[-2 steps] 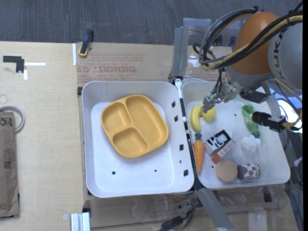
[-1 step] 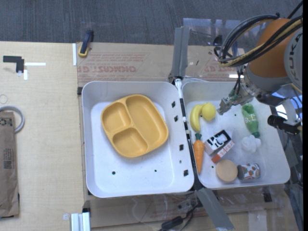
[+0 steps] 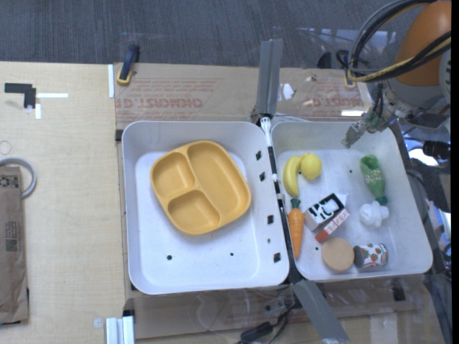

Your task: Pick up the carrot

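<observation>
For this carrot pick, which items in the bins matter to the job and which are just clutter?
Belongs to the job:
carrot, by the right bin's left wall
gripper, over the right bin's far edge

Just lying about:
banana
lemon
green bottle
white crumpled item
small box
round tan disc
small can
yellow divided plate, in the left bin

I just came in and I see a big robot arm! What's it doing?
The robot arm's claw hangs over the far corner of the right bin, holding nothing. It's supposed to grab the carrot, which lies untouched by that bin's left wall, below the banana. In the left bin sits a yellow plate.
</observation>
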